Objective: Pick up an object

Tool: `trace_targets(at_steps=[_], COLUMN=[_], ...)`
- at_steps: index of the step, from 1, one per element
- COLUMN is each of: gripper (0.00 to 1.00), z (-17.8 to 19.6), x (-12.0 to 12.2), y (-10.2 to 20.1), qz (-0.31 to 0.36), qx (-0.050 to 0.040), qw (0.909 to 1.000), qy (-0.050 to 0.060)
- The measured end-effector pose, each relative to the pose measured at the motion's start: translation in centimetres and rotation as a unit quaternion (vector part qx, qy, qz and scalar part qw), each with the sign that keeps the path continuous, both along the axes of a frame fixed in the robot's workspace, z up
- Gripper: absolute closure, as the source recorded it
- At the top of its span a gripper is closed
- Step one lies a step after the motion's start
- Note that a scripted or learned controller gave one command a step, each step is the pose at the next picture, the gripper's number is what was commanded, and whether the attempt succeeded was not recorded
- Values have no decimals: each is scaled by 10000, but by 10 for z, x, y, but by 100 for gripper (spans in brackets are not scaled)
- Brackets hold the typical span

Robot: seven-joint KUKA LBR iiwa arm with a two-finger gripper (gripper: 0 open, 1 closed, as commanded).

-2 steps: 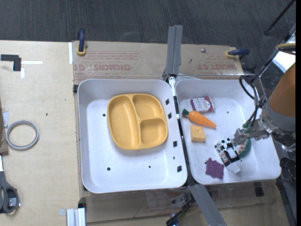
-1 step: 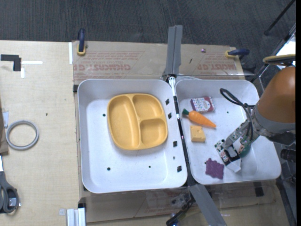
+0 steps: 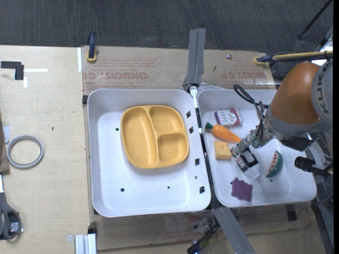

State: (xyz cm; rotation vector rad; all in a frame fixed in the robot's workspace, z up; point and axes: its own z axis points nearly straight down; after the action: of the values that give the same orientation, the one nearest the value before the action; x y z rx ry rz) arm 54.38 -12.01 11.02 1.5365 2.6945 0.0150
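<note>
A grey KUKA arm with an orange band reaches in from the right over the right-hand white bin, its two-finger gripper lowered among a scatter of toy foods; whether the fingers are spread or pressed together cannot be told from this angle, and nothing is seen pinched between them. Just beside the gripper's left lies a yellow cheese wedge, with a toy carrot immediately above it, its green top pointing toward the divider between the bins. A small pink-and-white packet sits near the bin's upper wall, a purple grape cluster rests near the lower edge, and a watermelon slice lies to the gripper's right. In the left-hand white bin a yellow divided plate with three compartments lies flat near the middle. On the wooden bench to the left, well apart from both bins, sit a grey ring of tape and a pair of scissors.
</note>
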Motion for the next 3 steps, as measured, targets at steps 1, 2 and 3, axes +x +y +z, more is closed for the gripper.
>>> trace_targets(at_steps=[1,2,3], gripper=[100,0,100], z=[-1,-17,-9], x=[16,7,7], y=[11,13,12], qz=[-2165,-2166,-2159], qx=[107,90,84], qw=[9762,9761,9762], qy=[23,170,179])
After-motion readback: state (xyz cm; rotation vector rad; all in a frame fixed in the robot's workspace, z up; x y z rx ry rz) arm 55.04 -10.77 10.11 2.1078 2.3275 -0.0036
